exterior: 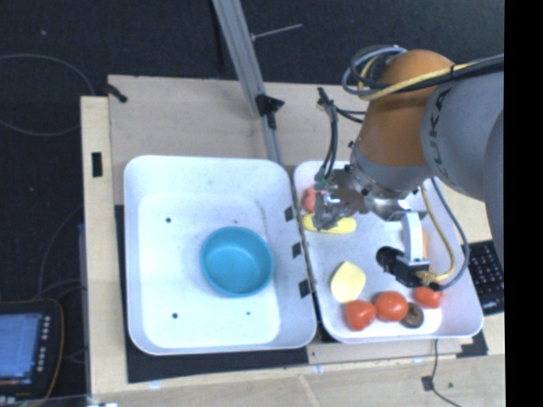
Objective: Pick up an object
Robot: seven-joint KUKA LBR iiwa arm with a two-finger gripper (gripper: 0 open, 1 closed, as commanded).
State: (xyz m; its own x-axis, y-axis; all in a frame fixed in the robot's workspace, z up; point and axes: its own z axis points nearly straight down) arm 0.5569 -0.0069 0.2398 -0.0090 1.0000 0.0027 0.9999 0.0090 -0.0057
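My gripper (327,211) hangs low over the far left part of the right bin (458,320), directly above a flat yellow object (333,225). A small red-orange object (309,198) lies just left of the gripper by the bin wall. Nearer the front lie a pale yellow lemon-like object (347,281), two red tomato-like objects (360,314) (391,305), a small brown object (413,315) and a small red piece (428,296). Nothing shows between the fingers.
The left bin (148,185) holds a blue bowl (237,261) near its middle. A slanted metal post (242,58) rises behind the bins. A keyboard (485,274) sits at the right, and a small screen (24,346) at the lower left.
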